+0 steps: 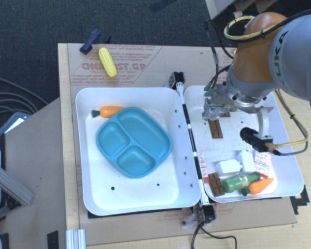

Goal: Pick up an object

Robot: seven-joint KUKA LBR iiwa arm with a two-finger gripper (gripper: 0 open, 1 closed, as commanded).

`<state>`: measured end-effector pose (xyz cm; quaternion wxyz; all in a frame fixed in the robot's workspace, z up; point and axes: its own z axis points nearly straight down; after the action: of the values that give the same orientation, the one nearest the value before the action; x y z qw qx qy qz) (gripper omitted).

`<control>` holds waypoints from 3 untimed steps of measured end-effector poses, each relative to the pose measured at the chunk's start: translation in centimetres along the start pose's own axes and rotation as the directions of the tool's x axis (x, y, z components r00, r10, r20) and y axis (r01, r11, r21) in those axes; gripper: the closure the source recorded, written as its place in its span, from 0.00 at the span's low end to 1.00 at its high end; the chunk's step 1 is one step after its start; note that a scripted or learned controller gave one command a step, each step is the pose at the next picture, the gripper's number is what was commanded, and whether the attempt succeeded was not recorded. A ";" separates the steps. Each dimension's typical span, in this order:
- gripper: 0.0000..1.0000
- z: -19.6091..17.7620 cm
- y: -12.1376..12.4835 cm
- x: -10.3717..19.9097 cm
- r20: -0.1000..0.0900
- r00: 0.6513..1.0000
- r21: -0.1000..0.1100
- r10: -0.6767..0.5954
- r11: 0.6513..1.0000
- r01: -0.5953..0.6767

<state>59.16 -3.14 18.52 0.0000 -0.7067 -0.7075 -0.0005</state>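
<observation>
My gripper hangs low over the back left part of the right bin, under the grey and orange arm. A small brown bar lies on the bin floor directly below and in front of it, touching or nearly touching the gripper's tip. At the bin's front lie a white box, a white and red packet, a green bottle, an orange carrot and another brown piece.
The left bin holds a blue divided plate and a small carrot at its back. A yellow corn cob and a blue object lie on the cardboard behind the bins. A black cable plug hangs right of the gripper.
</observation>
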 end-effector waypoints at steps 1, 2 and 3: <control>1.00 -5.3 -1.7 2.6 0.001 1.000 0.000 0.000 1.000 0.000; 0.00 -5.3 -1.7 2.6 0.001 1.000 0.001 0.001 1.000 -0.001; 0.00 -2.5 3.3 -5.4 0.003 1.000 0.000 0.002 1.000 -0.002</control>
<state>62.46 -8.51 21.01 -0.0011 -0.7076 -0.7066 0.0005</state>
